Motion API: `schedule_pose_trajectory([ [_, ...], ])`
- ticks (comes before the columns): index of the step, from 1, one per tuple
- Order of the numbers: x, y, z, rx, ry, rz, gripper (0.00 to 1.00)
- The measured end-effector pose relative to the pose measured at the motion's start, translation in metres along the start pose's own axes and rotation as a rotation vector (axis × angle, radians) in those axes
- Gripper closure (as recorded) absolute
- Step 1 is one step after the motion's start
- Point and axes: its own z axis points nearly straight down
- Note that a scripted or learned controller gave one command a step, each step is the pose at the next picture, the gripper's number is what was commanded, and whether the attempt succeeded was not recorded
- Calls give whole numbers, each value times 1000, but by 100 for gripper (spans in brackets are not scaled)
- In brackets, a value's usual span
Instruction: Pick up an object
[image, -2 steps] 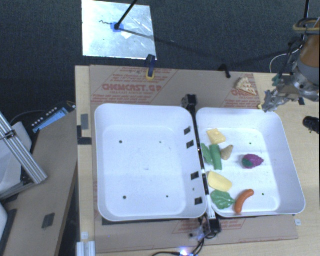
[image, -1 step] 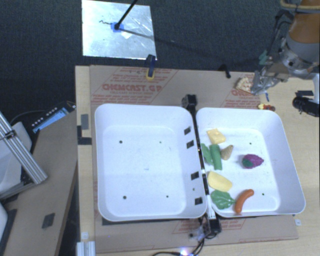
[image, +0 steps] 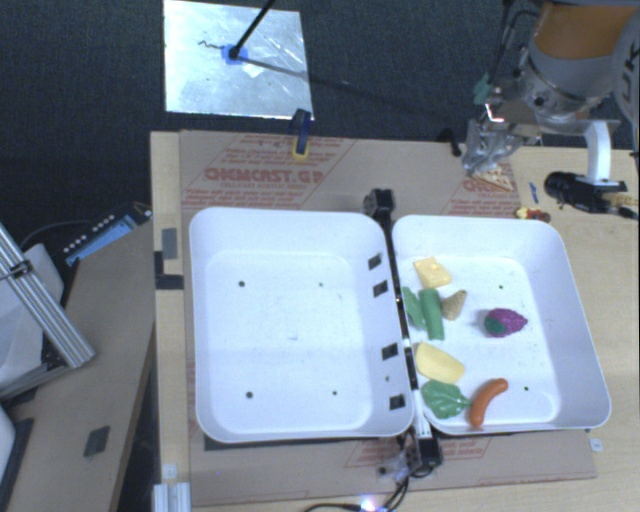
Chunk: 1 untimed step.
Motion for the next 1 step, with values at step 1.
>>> schedule_pose_trajectory([
  [1,103,6,-28,2,2,-2,100],
])
